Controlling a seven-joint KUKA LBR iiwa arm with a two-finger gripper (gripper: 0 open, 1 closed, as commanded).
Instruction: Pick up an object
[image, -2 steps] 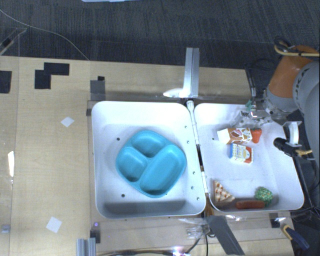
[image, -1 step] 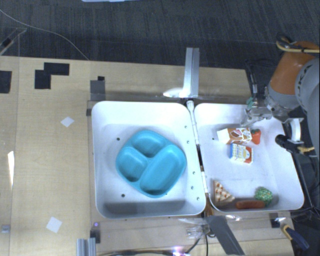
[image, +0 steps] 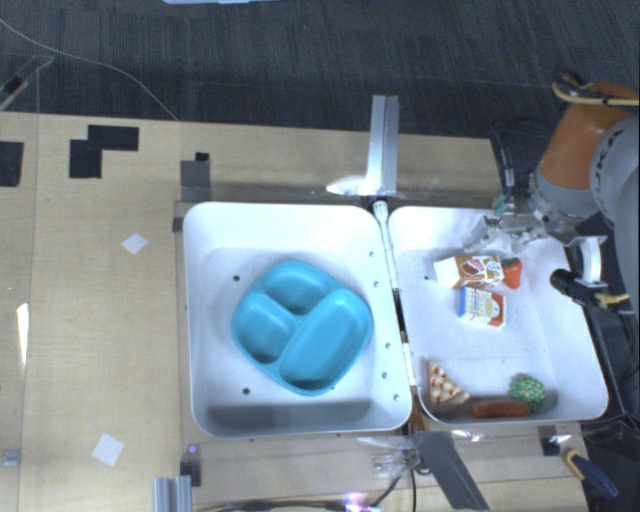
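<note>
Camera view: small carton just at seven o'clock of the claw.

The orange-and-white carton (image: 481, 270) lies in the right bin (image: 560, 350), a blue-white pack (image: 483, 306) touching it at six o'clock; the claw (image: 510, 226) hovers above, its opening impossible to tell, nothing visibly held.

right bin (image: 560, 330) centre open, cartons (image: 480, 290) upper-left

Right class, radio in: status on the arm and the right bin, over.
Gripper low over right bin's far edge, nothing seen held. Toy food loose: carton, pizza slice, sausage, broccoli. Blue divided tray in left bin.
</note>
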